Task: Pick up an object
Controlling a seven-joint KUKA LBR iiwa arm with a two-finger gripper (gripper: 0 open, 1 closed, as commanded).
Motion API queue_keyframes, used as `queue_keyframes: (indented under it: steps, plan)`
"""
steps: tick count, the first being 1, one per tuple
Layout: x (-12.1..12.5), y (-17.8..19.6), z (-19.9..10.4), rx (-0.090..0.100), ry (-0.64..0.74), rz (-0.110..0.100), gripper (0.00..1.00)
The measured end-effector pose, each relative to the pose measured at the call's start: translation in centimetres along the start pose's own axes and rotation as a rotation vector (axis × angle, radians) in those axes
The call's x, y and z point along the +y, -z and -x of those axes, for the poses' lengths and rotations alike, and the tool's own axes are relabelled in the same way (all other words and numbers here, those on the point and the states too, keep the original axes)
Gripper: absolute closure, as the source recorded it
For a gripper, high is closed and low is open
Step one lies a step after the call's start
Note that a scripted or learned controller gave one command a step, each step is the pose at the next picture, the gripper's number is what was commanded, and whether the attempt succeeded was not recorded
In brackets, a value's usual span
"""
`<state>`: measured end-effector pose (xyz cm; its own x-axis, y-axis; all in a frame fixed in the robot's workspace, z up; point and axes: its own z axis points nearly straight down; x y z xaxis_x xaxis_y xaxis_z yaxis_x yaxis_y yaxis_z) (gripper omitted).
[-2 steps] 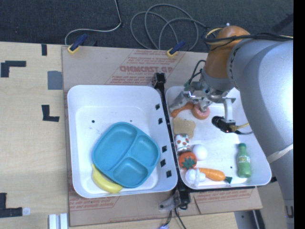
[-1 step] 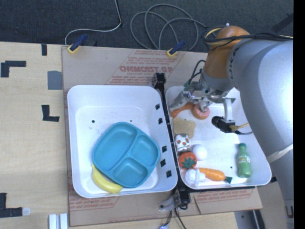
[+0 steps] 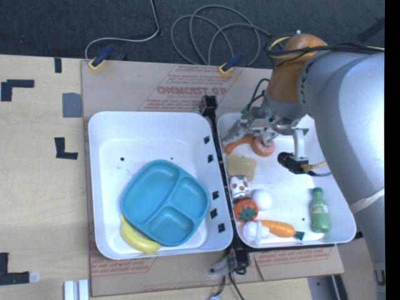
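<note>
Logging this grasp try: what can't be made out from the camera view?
- Claw: the wrist above hides its tips; whether it holds anything is unreadable.
- Banana: mostly under the blue divided plate.
- Small white item beside the carrot: too small to identify.

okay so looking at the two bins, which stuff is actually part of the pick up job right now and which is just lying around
In play, by my reading:
gripper, low over the right bin
pink ring-shaped toy and orange piece right under it, the likeliest targets

Just lying about:
blue divided plate
banana
green bottle
carrot
tomato
tan sponge-like block
left bin
</note>
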<state>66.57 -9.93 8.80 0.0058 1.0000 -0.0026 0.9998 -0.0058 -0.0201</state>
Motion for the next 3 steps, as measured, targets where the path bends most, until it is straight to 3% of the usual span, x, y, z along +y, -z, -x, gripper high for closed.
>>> queue_keyframes:
  steps: [3]
  plan:
    - [0.01,0.0,0.04,0.001,0.0,0.0,0.0]
